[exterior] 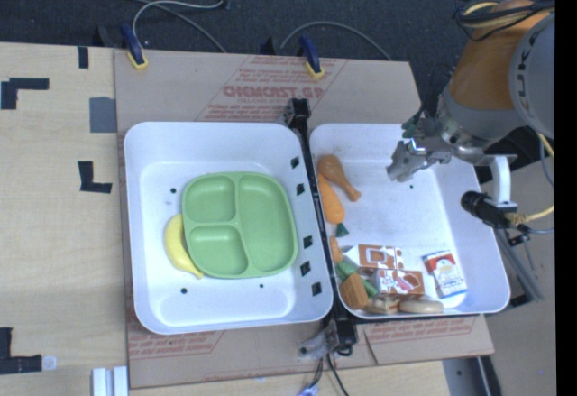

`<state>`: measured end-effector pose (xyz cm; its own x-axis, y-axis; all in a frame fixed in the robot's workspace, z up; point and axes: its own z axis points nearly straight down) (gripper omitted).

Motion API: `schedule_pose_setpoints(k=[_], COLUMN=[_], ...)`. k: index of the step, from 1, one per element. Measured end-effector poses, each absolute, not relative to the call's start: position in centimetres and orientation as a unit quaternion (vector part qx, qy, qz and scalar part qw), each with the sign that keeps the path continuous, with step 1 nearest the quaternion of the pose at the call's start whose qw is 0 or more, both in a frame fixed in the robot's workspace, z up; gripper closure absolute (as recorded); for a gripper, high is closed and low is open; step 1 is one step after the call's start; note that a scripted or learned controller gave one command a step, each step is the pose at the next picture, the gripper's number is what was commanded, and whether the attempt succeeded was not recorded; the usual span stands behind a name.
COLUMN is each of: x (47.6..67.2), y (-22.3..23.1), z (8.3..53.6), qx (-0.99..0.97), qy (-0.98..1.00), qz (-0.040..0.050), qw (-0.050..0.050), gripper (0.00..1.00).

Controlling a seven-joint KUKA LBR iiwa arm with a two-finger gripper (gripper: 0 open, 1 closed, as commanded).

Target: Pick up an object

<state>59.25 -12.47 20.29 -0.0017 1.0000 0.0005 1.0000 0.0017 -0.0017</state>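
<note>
My gripper [403, 165] hangs over the back of the right bin [469, 232], to the right of a toy chicken drumstick [337, 176]. Nothing shows between its fingers. An orange carrot-like piece [332, 203] lies along the bin's left wall. At the front of this bin lie a red-and-white box [391, 266], a small red-and-white carton [445, 274], and a heap of toy foods [361, 288]. In the left bin [153, 295] a green divided plate [240, 225] rests over a yellow banana [178, 246].
The bins stand on a cardboard sheet [261, 87] held by two clamps [135, 50] at the back. Cables run over the dark floor behind. A black fixture [487, 207] sticks out at the right bin's right wall.
</note>
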Motion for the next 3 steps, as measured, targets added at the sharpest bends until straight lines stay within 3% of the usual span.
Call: schedule_pose_setpoints(k=[1,2,3], x=[60.4,62.2,66.8], y=[-9.8,-10.8,-9.9], z=[15.0,8.6,9.9], qx=[-0.706,-0.707,-0.707], qy=[-0.708,-0.707,-0.708], qz=[0.0009,-0.0007,0.0005], qw=[0.001,-0.002,-0.001], gripper=[0.0,0.0,0.0])
